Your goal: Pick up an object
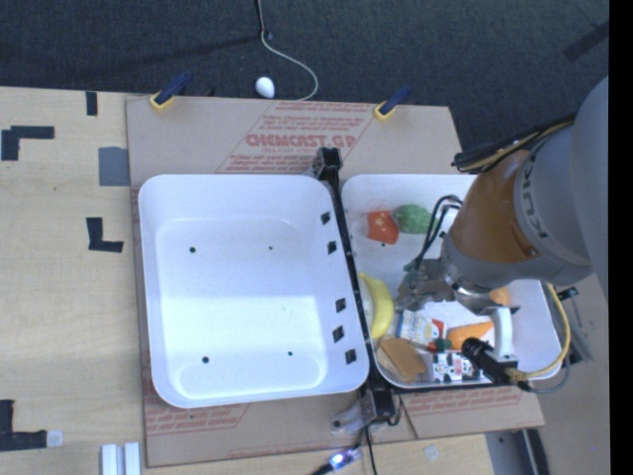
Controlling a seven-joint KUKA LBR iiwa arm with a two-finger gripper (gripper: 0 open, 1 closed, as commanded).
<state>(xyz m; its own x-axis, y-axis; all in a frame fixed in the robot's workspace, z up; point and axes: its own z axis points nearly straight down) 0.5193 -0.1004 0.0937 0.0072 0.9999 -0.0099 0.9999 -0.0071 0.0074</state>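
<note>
Covering much of the right bin (391, 182), the grey arm (554, 196) with its orange band (495, 211) is seen reaching in from the right, and whatever lies under it is hidden. The jaws are lowered among the objects near the bin's middle, just right of the banana (378, 305); whether they are spread or pressed together cannot be told, and nothing is seen gripped between them.

The banana is yellow and curved and is laid along the bin's left wall. A red rounded object (383, 227) and a green one (412, 217) are found side by side towards the far wall. A brown bread-like piece (403, 360) is placed at the near left corner. Beside it a white and red packet (433, 328) and an orange piece (471, 332) are partly covered by the wrist and cannot be made out clearly.

The left bin (158, 265) is set touching the right one on a printed cardboard sheet (287, 137), which is laid on the surface (59, 295).
</note>
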